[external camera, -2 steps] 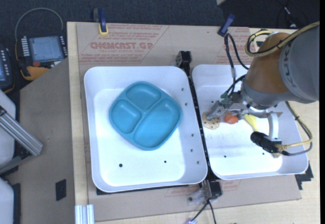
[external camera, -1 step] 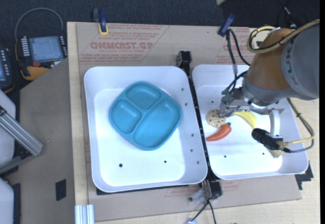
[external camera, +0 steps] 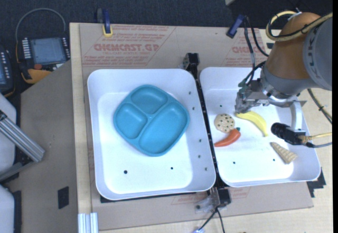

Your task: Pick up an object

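My gripper [external camera: 244,104] hung low in the right bin [external camera: 222,83], over its far-left part; whether it was spread or pressed together, I could not tell. Just beside me, toward the near side, lay a yellow banana [external camera: 254,120], curved, its stem end almost under me. Nearer than that: a round speckled cookie [external camera: 224,122], an orange-red chili pepper [external camera: 228,139] beside it, and a tan waffle cone [external camera: 283,152] well off toward the arm's side. The left bin [external camera: 100,86] held a blue divided plate [external camera: 151,119] with three compartments. Beyond both bins the brown board [external camera: 132,47] read "CHEMCAST GP" in red.
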Available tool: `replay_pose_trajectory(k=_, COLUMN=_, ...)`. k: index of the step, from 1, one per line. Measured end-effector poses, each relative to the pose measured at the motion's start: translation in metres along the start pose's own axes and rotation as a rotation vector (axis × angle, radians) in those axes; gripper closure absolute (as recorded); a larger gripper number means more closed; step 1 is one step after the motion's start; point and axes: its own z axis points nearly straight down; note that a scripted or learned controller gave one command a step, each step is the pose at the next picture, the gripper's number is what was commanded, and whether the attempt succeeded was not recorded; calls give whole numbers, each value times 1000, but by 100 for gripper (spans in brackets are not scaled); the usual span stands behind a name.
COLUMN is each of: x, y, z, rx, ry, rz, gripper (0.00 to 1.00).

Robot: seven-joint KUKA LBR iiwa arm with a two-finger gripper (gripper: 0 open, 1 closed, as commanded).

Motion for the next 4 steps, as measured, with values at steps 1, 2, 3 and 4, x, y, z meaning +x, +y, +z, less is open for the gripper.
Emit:
replay_pose_trajectory(k=1, x=1, y=1, z=-62, rx=0, ry=0, rz=0, gripper=100)
replay_pose_trajectory(k=2, x=-4, y=-2, z=-123, rx=-2, ry=0, rz=0, gripper=100)
replay_pose_trajectory(k=3, x=51, y=6, z=-102, rx=6, ry=2, rz=-2, gripper=100)
replay_pose_trajectory(k=4, x=106, y=11, z=-103, rx=3, ry=2, rz=-4, gripper=100)
